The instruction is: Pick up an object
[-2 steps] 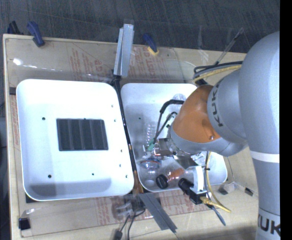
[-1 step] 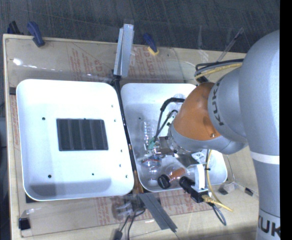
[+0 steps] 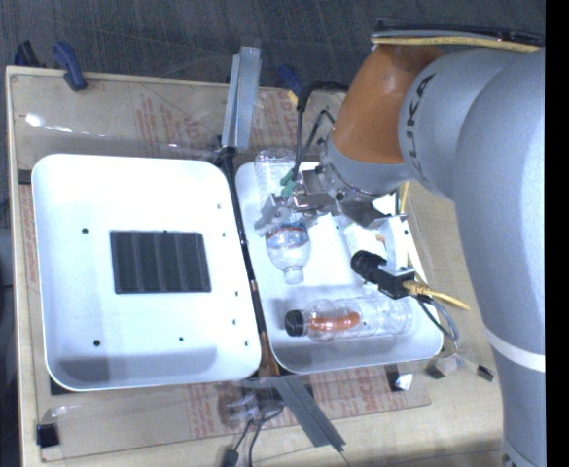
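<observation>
While parked low over the right bin [image 3: 354,360], apparently lining up on the middle bottle [image 3: 289,251]; no grab confirmed.
Puts gripper [image 3: 286,208] over the far end of that clear bottle, touching or just above, can't say which. Can't tell whether clenched or released: too cluttered at the tip. Finds the bottle mid-bin, pale cap end toward the near edge, so probably coming down across the body rather than the neck. Shares the bin with a far bottle [image 3: 269,170] by the far-left corner and a near bottle [image 3: 337,321], black cap and orange contents, along the near edge; both apart from the target, so little crowding. Ignores left bin [image 3: 70,261], carrying a dark ridged panel [image 3: 160,261] at its centre. Risk, as judged: slick round plastic rolling out of a pinch.
</observation>
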`<state>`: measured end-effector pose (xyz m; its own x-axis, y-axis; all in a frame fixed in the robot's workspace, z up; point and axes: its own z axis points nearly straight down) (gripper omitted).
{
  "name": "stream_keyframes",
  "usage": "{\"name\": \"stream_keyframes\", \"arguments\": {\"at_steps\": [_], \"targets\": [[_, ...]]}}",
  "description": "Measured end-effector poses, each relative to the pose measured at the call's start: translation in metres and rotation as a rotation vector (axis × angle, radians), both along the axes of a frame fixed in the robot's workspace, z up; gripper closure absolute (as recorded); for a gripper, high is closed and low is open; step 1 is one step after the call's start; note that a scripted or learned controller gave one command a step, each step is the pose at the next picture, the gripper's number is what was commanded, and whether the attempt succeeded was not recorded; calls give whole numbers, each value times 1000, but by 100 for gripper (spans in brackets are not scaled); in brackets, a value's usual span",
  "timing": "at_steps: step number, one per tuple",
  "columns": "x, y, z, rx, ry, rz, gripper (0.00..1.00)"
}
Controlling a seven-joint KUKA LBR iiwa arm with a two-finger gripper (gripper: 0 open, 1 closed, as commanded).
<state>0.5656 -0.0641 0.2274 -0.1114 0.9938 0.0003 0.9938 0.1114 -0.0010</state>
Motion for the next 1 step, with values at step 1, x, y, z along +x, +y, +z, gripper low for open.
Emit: {"name": "stream_keyframes", "arguments": {"at_steps": [1], "targets": [[41,7,-4,-1,3,-116,100]]}}
